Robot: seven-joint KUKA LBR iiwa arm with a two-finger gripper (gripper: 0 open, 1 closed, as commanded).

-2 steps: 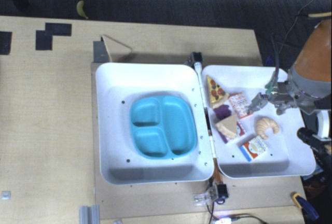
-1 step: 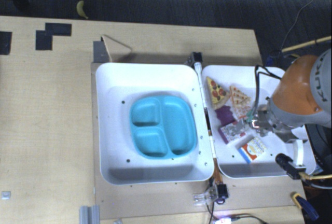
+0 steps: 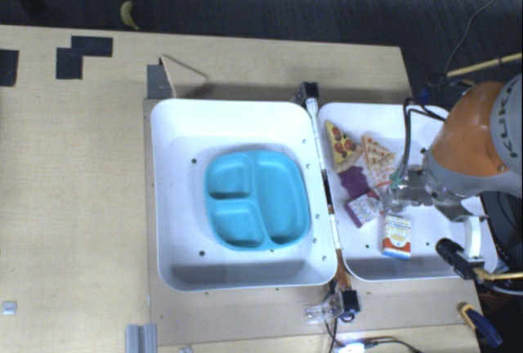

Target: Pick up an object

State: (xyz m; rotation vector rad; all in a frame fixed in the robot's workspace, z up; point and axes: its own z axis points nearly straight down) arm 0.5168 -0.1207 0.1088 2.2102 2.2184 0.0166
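The right bin (image 3: 359, 265) holds several small toy items: a pizza slice (image 3: 341, 145), a waffle-like piece (image 3: 377, 154), a purple block (image 3: 355, 180), a purple packet (image 3: 363, 209) and a small carton (image 3: 397, 234) with a red and orange label. My gripper (image 3: 398, 194) hangs low over the middle of this bin, just above the carton and right of the purple packet. Nothing shows between its fingers. The orange band of the arm (image 3: 472, 139) rises to the right of it.
The left bin (image 3: 176, 147) holds a blue divided tray (image 3: 257, 198). A clamp (image 3: 308, 91) sits at the top between the bins and cables lie below them. The wooden bench (image 3: 73, 204) stretches to the left.
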